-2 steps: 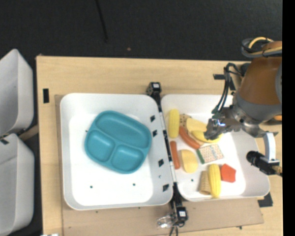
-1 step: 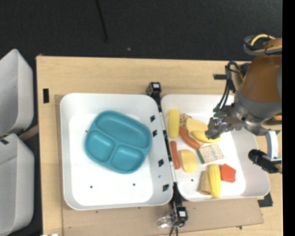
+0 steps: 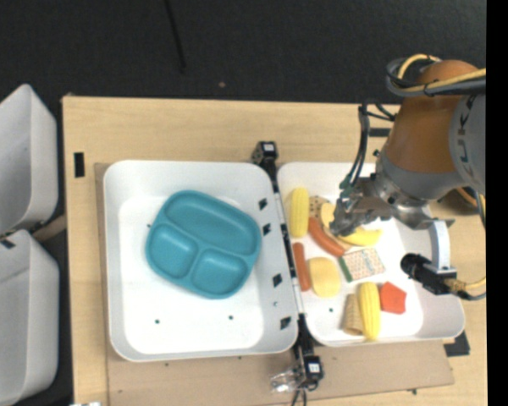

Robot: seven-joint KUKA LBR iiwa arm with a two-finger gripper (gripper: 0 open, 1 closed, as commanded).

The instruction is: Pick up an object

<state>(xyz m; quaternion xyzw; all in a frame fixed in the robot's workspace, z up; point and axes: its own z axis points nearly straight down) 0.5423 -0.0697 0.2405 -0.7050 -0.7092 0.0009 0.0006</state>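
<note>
On the table two white bins sit side by side. The left bin holds a teal divided plate, lying a little tilted toward the bin's upper middle. The right bin holds a scatter of toy food. A corn cob stands along the bin's left wall near the top; just below it lies a thin red sausage, and beside that a pale yellow lump. An orange-red hot dog lies slantwise near the middle, with a banana just to its right. Below the banana is a small checked card. Near the bin's lower edge a second corn cob lies against a tan wedge, with a red block just to their right.

The arm comes in from the right, and its pincer hangs low over the upper middle of the right bin, right at the banana and the upper end of the hot dog. From this angle I cannot tell whether it is apart or together, nor whether anything is caught in it. A black fitting with a cable sits to the right, over the bin's right side.
</note>
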